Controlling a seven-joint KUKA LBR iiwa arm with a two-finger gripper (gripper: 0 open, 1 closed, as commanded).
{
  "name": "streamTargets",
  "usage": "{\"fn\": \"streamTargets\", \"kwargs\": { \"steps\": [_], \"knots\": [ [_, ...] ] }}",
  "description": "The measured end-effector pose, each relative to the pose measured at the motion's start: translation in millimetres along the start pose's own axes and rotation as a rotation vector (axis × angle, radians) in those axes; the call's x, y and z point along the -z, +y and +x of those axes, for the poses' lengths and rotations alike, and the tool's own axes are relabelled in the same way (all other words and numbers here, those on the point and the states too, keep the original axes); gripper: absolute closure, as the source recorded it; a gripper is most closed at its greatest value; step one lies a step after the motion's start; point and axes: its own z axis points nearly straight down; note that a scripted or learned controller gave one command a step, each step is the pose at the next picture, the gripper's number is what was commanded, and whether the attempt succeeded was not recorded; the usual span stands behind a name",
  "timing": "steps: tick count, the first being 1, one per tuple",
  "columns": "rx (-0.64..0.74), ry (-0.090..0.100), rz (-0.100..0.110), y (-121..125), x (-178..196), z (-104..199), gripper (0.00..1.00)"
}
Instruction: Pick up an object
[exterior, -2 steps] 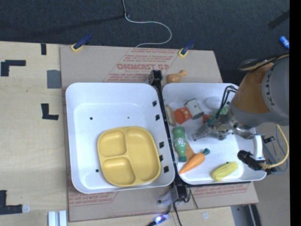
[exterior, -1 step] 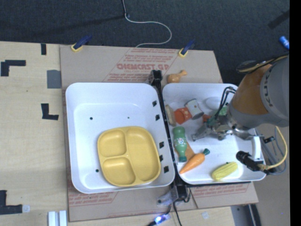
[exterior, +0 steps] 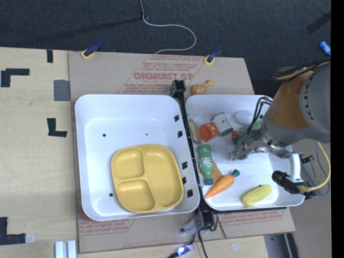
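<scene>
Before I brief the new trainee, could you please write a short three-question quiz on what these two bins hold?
1. True or false: the yellow divided plate lies in the left bin.
2. Which lies nearest the right bin's front wall: A) green bottle, B) corn cob, C) orange-red can?
3. Fill in: the toy carrot's green top points toward the ___ side of the view.

Key: 1 true; 2 B; 3 right. The gripper hangs over the right bin, near its middle.
</scene>
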Motion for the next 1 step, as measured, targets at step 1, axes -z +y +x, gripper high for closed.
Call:
{"fn": "streamTargets", "kwargs": {
  "steps": [1],
  "knots": [
    [-0.001,0.001,-0.003,1.3,60.5,-6.1,1.00]
  ]
}}
